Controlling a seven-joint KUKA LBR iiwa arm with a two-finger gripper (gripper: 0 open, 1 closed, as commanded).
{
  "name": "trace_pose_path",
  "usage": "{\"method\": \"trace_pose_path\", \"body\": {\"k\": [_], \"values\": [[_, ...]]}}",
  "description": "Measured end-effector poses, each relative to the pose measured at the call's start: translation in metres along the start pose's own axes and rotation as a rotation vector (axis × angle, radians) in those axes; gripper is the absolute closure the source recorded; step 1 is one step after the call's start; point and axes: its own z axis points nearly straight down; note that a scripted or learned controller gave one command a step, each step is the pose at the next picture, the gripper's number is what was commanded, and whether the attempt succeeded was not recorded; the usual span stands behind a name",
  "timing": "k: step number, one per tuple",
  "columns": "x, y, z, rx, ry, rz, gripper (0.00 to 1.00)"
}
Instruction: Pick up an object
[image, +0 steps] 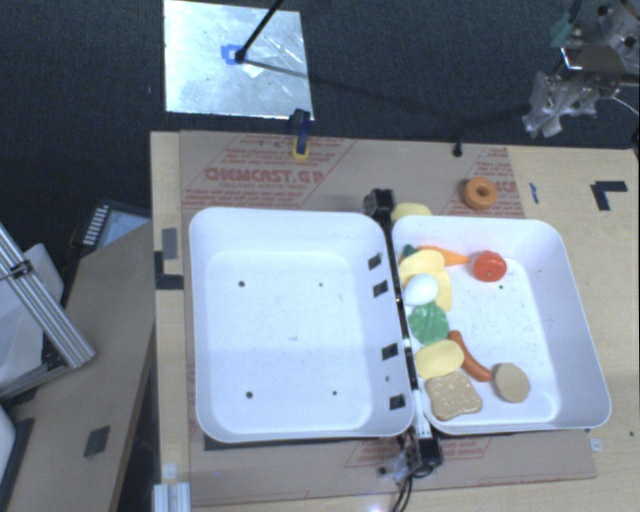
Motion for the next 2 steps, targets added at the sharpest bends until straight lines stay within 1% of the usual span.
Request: {"method": "trace_pose_path", "body": {"k": [1,2], "values": [[0.017,0.033,-0.023,-0.001,-0.002,0.002,1.0],[0.044,0.032,-0.046,0.001,-0.001,0.002,1.0]]}}
